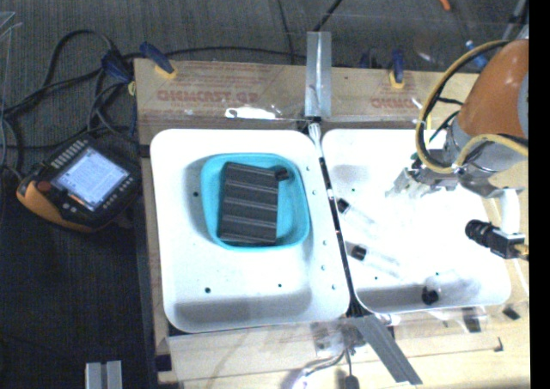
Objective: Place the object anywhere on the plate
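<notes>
Camera view: dark ribbed rectangular block lies on the blue plastic plate in the left white bin; placing looks done, so retreat comes next; gripper at 3 o'clock, finger state unclear

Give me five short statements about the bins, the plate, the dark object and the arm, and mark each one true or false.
1. The blue plate sits in the left bin. True.
2. The dark ridged object lies on the plate. True.
3. The dark ridged object lies in the right bin. False: it is in the left bin, on the plate.
4. The arm is over the left bin. False: it is at the right, over the right bin.
5. A handheld controller with a lit screen lies left of the bins. True.
</notes>
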Robot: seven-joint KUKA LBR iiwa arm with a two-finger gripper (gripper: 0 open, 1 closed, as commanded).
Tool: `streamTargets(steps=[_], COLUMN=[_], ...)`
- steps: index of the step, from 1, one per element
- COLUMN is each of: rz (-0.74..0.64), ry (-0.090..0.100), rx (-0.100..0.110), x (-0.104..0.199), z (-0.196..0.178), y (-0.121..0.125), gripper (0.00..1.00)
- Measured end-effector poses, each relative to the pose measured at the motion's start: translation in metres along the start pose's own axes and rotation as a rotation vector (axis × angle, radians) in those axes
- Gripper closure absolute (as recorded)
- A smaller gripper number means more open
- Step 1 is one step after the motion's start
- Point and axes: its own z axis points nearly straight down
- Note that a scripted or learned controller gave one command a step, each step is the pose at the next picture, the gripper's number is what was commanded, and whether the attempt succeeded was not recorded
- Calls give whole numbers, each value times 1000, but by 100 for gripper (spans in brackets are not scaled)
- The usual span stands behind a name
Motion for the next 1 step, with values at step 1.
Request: streamTargets(steps=[1], rz=[0], ry=[0], rx=[0], x=[0], z=[0], y=[0], gripper=[0])
